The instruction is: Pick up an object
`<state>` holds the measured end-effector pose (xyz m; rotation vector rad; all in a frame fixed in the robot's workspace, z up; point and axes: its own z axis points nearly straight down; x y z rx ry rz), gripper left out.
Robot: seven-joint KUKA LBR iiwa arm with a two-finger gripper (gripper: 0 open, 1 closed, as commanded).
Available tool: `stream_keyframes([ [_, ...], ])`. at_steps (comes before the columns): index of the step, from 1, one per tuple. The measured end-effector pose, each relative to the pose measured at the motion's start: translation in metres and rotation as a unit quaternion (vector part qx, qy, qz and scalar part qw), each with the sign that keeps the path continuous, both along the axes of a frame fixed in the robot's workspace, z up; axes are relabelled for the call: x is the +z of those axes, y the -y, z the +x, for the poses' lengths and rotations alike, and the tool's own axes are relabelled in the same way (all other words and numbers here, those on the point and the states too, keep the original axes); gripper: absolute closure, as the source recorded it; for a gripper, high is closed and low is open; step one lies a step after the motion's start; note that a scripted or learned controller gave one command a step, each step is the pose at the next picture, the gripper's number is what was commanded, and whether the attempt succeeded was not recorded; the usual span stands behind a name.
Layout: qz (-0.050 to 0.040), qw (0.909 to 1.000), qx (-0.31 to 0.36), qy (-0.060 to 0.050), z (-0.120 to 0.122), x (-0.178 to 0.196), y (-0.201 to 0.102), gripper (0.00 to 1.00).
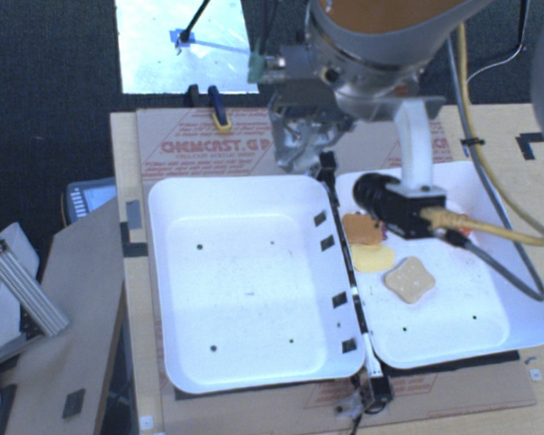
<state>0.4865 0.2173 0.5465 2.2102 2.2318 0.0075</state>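
The right bin (500,331) holds 3 items near its left wall: an orange piece (363,229), a yellow piece (374,259) and a tan toast-like piece (410,280). The end effector (306,150) hangs over the bins' far edge; its opening cannot be told.

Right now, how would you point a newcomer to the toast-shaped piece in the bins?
Start at the right-hand white bin. Near its middle, beside the divider, lie three small pieces. The toast-shaped piece is the lowest, nearest the camera: pale tan, speckled and squarish, unlike the flat yellow piece and orange piece above it.
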Motion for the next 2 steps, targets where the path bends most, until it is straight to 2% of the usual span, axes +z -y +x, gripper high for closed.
stream_keyframes([
  [1,-0.0013,1.0,-0.002,0.0,0.038,-0.012,-0.018,1.0],
  [2,-0.0018,1.0,-0.006,0.001,0.144,-0.013,-0.015,1.0],
])
